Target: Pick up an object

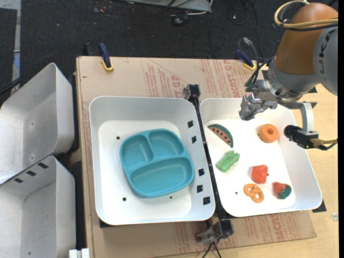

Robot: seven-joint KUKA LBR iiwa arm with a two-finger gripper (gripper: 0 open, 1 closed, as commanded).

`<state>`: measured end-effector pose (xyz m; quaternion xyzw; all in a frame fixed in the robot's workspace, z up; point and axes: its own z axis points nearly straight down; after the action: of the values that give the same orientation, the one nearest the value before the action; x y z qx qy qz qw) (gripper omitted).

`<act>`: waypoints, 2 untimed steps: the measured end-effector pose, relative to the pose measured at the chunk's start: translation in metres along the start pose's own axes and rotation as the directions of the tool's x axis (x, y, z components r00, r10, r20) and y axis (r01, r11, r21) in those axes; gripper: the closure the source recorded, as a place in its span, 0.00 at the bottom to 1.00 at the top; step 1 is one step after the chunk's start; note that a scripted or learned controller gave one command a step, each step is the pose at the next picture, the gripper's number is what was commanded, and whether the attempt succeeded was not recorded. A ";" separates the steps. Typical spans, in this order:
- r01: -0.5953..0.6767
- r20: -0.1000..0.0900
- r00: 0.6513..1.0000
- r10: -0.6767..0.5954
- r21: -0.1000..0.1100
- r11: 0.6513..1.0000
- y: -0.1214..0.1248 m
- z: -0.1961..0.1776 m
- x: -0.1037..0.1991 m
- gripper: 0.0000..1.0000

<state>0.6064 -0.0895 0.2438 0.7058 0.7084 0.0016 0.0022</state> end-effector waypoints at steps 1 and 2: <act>0.000 0.000 1.000 0.000 0.000 1.000 0.001 -0.047 0.000 1.00; 0.004 -0.002 1.000 -0.004 0.007 1.000 -0.007 -0.030 0.056 1.00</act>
<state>0.5990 -0.0332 0.2741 0.7044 0.7098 -0.0001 -0.0010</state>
